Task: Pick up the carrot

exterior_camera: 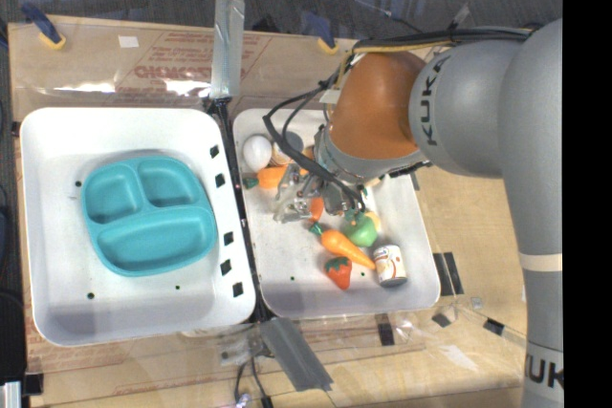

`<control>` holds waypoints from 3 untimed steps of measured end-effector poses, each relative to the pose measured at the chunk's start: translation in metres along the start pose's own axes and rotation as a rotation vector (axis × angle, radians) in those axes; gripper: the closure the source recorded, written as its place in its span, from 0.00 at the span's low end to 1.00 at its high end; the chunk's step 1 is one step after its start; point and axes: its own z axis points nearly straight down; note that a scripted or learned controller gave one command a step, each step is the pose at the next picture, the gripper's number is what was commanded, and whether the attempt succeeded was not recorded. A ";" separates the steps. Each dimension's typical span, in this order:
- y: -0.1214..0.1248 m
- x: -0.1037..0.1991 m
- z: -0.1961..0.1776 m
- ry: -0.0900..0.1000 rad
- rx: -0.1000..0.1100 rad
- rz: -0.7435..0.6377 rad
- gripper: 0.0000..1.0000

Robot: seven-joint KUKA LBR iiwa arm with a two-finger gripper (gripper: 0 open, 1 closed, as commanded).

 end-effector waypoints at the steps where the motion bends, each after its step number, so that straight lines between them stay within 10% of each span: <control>1: 0.045 0.075 -0.089 -0.002 0.000 0.070 1.00; 2: 0.026 0.079 -0.210 -0.011 0.004 -0.013 1.00; 3: 0.004 0.098 -0.094 0.010 -0.002 -0.180 1.00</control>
